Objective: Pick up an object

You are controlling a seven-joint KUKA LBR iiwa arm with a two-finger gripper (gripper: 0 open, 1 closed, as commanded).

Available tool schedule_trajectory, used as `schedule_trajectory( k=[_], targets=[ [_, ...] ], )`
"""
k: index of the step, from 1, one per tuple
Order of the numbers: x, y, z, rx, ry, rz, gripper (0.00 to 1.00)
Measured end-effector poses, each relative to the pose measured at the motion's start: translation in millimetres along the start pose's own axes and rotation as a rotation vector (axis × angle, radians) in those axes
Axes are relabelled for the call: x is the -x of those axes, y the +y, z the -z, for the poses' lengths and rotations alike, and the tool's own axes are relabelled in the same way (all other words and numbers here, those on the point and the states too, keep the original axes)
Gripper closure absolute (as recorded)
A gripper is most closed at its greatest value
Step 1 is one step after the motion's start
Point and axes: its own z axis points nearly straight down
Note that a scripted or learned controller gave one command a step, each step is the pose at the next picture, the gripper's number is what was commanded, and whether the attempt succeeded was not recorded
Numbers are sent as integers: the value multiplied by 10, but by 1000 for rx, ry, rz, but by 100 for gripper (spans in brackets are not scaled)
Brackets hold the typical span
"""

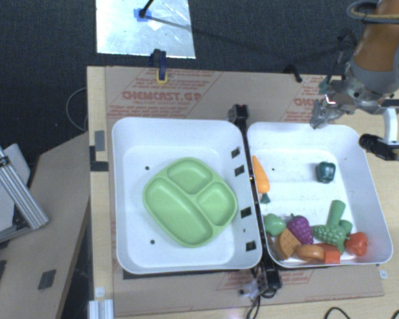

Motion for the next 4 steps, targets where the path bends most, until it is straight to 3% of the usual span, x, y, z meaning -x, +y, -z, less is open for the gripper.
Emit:
schedule_trajectory(
  k=[2, 3, 4],
  targets=[
    [-1040, -51, -116, -2, 2, 6, 100],
    [-1571, -11, 49, 0, 1, 5, 100],
    [-2068, 87, -95, -1, 1, 5, 100]
  ],
)
